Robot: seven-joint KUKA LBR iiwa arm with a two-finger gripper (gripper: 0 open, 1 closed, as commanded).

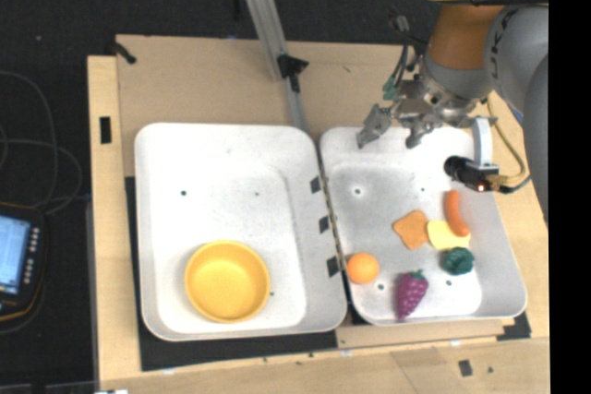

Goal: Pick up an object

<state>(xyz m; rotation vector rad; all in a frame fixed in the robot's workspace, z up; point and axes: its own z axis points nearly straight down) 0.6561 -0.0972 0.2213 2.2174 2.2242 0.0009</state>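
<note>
Your pickable objects, right bin

You have an orange ball (362, 268), purple grapes (411, 292), green piece (456, 261), yellow piece (445, 235), orange wedge (412, 229) and carrot (453, 210) clustered near-right; a yellow bowl (227, 280) sits upright near-left.

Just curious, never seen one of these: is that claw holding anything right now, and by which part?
Nothing is held. The claw hangs open above the top edge of the right bin, with nothing between its fingers. The toys lie lower in that bin.

The round yellow plastic bowl (227, 280) sits in the near part of the left shallow white bin (222, 161). In the right shallow white bin (369, 171) (touching the left one's side) a small orange ball (362, 268) lies near-left, a purple toy grape bunch (411, 292) just right of it, and behind these an orange wedge-shaped block (411, 229), a yellow block (446, 236), a dark green toy vegetable (457, 261) and an orange toy carrot (454, 211) cluster together.
</note>
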